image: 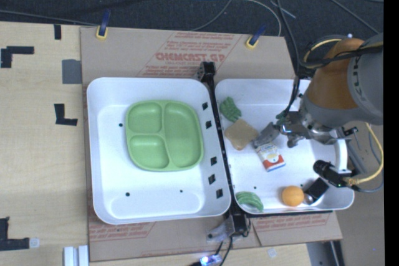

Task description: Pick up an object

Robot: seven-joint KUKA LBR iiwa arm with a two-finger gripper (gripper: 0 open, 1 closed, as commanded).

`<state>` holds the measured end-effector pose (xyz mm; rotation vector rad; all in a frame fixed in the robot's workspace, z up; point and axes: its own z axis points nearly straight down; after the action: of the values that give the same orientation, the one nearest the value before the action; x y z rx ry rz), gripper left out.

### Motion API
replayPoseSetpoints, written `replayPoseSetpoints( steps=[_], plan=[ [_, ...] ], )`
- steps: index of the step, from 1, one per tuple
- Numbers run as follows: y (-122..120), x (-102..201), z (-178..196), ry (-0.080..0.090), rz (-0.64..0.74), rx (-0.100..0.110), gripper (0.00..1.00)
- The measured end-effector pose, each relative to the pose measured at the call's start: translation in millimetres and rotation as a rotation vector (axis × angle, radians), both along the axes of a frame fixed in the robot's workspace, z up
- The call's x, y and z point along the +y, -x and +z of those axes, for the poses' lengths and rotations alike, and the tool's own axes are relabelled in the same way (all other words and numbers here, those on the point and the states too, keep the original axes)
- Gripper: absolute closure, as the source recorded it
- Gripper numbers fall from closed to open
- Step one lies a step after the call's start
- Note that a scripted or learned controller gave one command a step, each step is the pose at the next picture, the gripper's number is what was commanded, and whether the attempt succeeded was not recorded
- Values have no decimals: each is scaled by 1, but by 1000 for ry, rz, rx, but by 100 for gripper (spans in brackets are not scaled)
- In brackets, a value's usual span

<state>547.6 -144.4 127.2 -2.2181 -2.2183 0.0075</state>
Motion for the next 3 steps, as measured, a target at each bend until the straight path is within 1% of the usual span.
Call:
replayPoseSetpoints(
  steps=[1,2,3],
  plan=[
    [0,0,-44,2,1,-7,0],
    [-1,0,-32,2,2,-9,100],
    [5,7,16,-1,2,-9,100]
  ],
)
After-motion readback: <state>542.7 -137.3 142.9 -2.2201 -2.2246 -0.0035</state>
